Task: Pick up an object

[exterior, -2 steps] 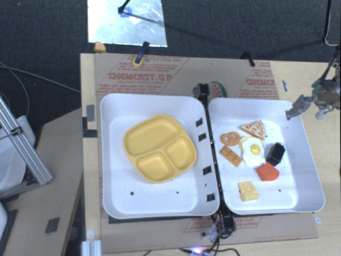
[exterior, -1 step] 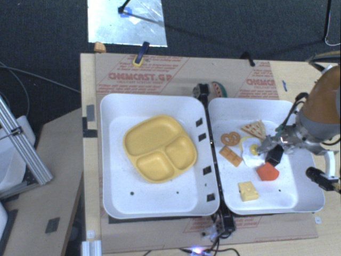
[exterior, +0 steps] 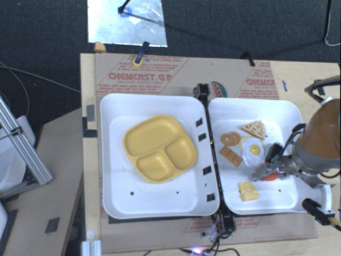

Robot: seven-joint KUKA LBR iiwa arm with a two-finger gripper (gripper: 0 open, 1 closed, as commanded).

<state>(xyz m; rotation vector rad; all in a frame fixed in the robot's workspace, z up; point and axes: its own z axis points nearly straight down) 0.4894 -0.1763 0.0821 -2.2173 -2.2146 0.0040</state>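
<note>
The arm (exterior: 322, 143) is cut off by the right edge of the view, and its gripper (exterior: 266, 172) is seen low in the right bin (exterior: 290, 108). How far the gripper is open cannot be told, because its tip is dark and small against the bin floor. A red-orange object (exterior: 270, 177) is partly hidden under the tip; its shape cannot be made out, and it cannot be said whether it is held.

In the right bin, toy food pieces are laid: a pretzel (exterior: 230, 138), a triangular slice (exterior: 253, 129), a brown cracker (exterior: 230, 156), a fried egg (exterior: 252, 150) just beside the gripper, and a yellow cheese block (exterior: 248, 191) nearer the front wall. In the left bin (exterior: 114, 116) a yellow divided plate (exterior: 159, 148) with three compartments is placed, tilted to the bin walls.

Behind the bins, a cardboard sheet (exterior: 160, 73) with red print is seen, and a yellow and blue tool (exterior: 140, 54) lies on its far edge. A shiny square sheet (exterior: 127, 15) lies on the dark floor behind.
</note>
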